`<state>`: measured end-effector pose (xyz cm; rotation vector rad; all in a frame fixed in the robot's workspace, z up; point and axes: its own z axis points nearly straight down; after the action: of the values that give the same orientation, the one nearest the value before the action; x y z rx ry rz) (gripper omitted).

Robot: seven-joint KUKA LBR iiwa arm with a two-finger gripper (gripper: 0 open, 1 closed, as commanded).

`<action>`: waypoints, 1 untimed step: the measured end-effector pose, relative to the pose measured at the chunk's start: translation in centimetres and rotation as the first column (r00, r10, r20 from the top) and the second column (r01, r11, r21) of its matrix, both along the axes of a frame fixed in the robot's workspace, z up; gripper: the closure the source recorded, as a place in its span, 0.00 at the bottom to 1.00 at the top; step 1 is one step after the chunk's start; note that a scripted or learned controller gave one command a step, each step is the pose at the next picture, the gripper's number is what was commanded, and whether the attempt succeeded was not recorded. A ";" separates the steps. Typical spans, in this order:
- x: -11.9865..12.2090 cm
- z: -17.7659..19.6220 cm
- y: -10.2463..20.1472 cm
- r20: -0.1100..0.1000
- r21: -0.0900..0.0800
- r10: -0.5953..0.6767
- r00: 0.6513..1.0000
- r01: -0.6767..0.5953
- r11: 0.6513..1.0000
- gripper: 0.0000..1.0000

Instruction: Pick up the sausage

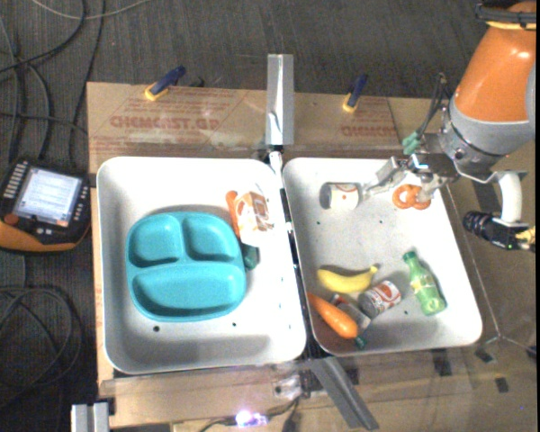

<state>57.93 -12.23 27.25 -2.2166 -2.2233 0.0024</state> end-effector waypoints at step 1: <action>0.0 0.8 0.1 -0.002 0.001 0.002 1.000 -0.002 1.000 1.00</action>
<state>57.97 -12.13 28.08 -2.2132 -2.2235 0.0035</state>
